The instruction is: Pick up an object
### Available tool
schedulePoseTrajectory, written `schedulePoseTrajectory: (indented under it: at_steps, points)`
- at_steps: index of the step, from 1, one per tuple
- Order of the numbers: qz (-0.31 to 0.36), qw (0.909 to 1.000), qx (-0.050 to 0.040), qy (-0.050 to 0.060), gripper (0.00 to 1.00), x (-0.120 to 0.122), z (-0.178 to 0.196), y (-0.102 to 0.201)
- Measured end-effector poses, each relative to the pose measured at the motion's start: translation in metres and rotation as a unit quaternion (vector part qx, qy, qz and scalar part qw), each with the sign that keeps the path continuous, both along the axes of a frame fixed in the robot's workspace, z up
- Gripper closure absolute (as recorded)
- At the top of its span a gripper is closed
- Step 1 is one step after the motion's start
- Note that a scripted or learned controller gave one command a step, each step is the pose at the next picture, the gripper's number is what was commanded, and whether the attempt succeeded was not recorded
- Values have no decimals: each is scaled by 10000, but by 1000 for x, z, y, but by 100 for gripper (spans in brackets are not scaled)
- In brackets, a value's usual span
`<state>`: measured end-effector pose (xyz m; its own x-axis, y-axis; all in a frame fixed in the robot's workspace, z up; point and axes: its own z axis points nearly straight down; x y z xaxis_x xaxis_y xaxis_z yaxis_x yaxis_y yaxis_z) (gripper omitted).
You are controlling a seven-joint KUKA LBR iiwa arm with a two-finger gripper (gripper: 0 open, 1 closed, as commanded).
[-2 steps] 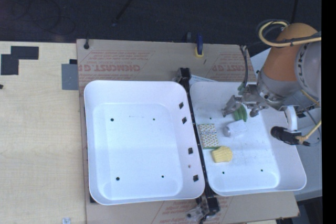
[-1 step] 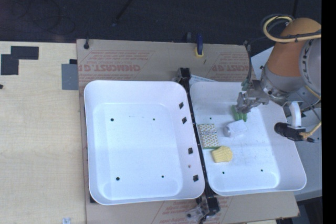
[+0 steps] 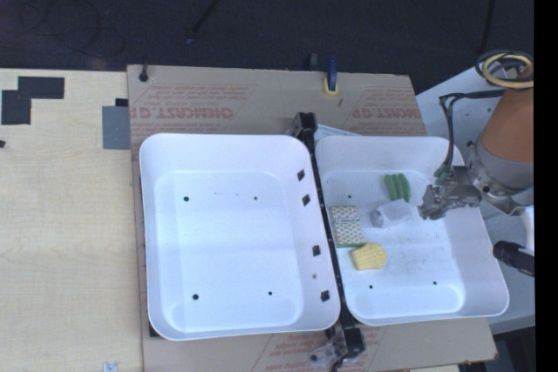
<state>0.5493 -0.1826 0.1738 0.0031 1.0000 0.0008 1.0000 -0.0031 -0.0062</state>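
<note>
— What's sitting on the worktop [image 3: 70, 213] from where you're standing?

— Biggest thing first: a sheet of brown cardboard [image 3: 261, 104] with red print is lying across the pale wood, and the two white bins are resting on it side by side. The left bin [image 3: 161, 231] is the larger-looking one to my eye; the right bin [image 3: 475, 287] is touching it along a dark clipped seam running down the middle.

— And the arm?

— The arm [image 3: 513, 135] is reaching in from the right, its orange band showing above the grey wrist. It's leaning over the right bin's far right wall, and the claw [image 3: 433, 203] is hanging low over that side of the bin.

— Is it gripping anything?

— I can't tell — the tips are a dark tangle from here, so apart or together, I'm not saying. Nothing is showing between them.

— So where are the objects?

— All lying in the right bin. A checked, mesh-patterned pad [image 3: 347, 225] is sitting near the left wall. Just below it a yellow block [image 3: 370, 257] is lying on the bin floor, almost touching the pad's lower corner. Further up, a green ribbed piece [image 3: 398, 186] is lying near the middle, and right beneath it a small grey piece [image 3: 390, 213] is resting — that one is nearest the claw, just to its left, but apart from it.
</note>
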Motion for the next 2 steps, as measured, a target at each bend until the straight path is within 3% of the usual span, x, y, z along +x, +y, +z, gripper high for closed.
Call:
schedulePoseTrajectory:
  at_steps: [1, 2]
  points:
    - [67, 10000, 12, -55, 100, -13, 91, 106]
    - [6, 10000, -2, -5, 100, -39, 85, 85]
